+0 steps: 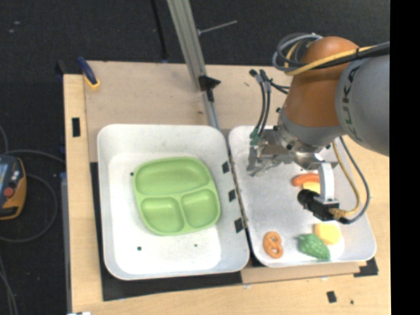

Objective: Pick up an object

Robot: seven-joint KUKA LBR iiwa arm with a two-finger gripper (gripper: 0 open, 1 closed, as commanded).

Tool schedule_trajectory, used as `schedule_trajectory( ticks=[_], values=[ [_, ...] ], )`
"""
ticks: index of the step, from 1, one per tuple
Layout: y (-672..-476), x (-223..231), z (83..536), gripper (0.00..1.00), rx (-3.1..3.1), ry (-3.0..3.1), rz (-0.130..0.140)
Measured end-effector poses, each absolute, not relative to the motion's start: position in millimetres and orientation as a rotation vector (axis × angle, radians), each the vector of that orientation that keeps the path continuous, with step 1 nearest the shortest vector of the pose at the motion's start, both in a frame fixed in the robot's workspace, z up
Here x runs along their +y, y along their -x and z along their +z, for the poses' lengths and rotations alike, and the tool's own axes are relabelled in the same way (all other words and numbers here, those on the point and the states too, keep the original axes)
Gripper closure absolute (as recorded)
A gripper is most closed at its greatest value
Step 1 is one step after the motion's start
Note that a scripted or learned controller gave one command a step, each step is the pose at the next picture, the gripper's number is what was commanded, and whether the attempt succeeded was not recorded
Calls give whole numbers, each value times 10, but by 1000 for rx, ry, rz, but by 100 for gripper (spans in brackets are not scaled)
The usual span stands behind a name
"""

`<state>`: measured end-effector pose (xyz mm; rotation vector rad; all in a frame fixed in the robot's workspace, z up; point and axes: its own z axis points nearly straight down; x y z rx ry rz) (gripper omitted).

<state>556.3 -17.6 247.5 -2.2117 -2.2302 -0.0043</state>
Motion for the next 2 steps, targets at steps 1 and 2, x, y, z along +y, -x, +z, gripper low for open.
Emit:
schedule_trajectory(
  ticks=[1, 2],
  values=[
    [-5403, 266, 2363, 100, -2228, 2214, -1],
    [-5287, 803, 2354, 100, -2229, 2211, -1]
  ],
)
